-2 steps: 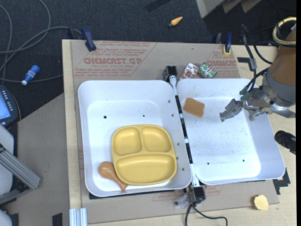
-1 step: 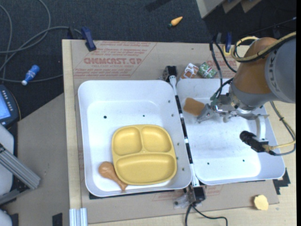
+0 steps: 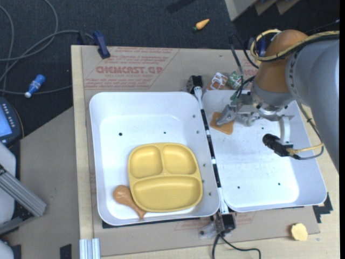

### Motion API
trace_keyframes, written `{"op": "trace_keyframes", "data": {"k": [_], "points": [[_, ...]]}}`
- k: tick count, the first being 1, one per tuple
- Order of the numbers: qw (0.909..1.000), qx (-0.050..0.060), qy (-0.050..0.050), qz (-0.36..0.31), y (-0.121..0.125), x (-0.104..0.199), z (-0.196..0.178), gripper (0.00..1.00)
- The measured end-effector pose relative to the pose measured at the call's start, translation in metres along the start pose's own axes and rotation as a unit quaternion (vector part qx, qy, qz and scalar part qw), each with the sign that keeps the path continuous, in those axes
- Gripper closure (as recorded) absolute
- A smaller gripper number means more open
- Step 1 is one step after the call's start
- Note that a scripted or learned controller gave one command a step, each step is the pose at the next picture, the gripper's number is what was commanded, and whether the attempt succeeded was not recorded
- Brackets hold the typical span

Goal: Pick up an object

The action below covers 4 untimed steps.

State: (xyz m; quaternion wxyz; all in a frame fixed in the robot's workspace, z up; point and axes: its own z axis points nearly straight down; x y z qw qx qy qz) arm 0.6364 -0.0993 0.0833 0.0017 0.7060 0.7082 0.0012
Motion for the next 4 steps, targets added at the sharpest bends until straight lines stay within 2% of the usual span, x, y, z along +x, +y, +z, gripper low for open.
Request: {"op": "trace_keyframes", "data": {"k": [2, 4], "points": [[1.0000, 0.001, 0.000, 0.001, 0.020, 0.003, -0.001, 0.00], [1.0000, 0.002, 0.000, 0.001, 0.013, 0.005, -0.002, 0.00]]}}
